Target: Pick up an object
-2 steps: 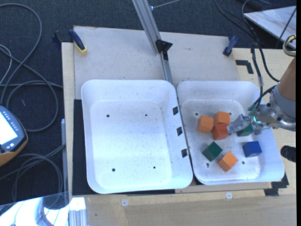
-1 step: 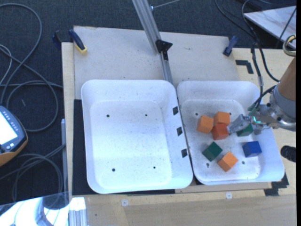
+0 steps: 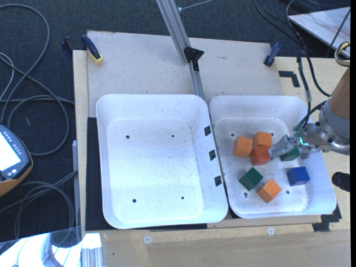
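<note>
In the right bin (image 3: 222, 196) lie several small blocks. Two orange blocks (image 3: 242, 147) (image 3: 263, 139) and a red-orange block (image 3: 260, 156) cluster near its middle. A dark green block (image 3: 251, 178) and a third orange block (image 3: 269, 189) lie nearer the front, and a blue block (image 3: 298, 175) sits at the right. My gripper (image 3: 281, 148) reaches in from the right, low over the bin, with its tip right beside the red-orange block. Something dark green (image 3: 290, 155) shows just under the gripper body.
The left bin (image 3: 111, 110) stands beside the right one, with a row of black clips (image 3: 212, 154) along the shared rim. A slanted metal pole (image 3: 175, 21) rises from the back of the bench. Cables lie on the floor at left.
</note>
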`<state>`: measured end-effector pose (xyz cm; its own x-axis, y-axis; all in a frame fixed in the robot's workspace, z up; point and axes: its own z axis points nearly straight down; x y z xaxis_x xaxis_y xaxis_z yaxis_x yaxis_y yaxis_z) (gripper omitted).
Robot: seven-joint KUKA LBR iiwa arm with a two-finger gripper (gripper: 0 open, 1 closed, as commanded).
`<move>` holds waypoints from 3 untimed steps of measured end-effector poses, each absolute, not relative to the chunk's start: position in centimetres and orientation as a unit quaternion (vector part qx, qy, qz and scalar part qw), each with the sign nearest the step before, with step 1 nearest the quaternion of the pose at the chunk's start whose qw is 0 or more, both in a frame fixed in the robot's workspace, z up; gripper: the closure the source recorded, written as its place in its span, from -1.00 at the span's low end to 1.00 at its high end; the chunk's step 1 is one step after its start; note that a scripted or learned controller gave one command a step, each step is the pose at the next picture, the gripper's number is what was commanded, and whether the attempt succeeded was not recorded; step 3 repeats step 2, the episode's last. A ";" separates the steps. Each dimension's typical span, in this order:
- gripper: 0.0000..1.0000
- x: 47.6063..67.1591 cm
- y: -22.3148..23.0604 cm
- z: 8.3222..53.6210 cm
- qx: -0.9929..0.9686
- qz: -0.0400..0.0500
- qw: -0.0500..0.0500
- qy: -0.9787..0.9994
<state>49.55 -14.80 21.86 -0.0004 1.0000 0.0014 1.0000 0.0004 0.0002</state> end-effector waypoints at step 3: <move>-1.00 50.6 -16.7 18.9 -0.707 0.000 0.001 -0.707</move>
